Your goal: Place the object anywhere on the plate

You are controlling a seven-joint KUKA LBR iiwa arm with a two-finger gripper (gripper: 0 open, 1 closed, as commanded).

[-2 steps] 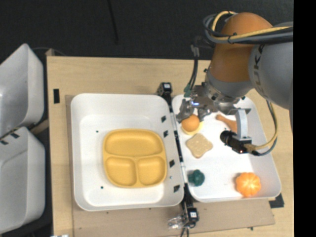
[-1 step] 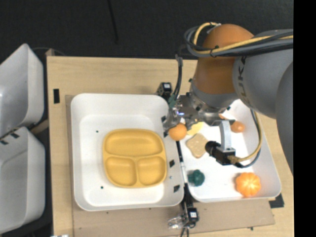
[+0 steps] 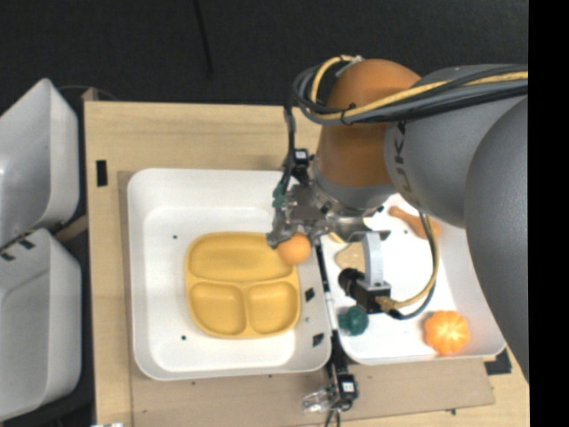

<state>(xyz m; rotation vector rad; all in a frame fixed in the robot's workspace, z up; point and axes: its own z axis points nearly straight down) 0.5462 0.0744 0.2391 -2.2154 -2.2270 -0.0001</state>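
Note:
A yellow plate (image 3: 240, 285) with three compartments lies in the left white bin (image 3: 156, 265). My gripper (image 3: 290, 235) hangs over the plate's upper right corner, near the wall between the bins. A small round orange object (image 3: 293, 250) sits right at the fingertips, just above the plate's rim. The fingers look closed around it from above.
The right bin (image 3: 404, 350) holds a tangerine-like orange fruit (image 3: 445, 332), a dark green round item (image 3: 354, 321), an orange carrot-shaped piece (image 3: 411, 220) and a pale item (image 3: 352, 256) partly under the arm. The grey arm covers much of the right bin.

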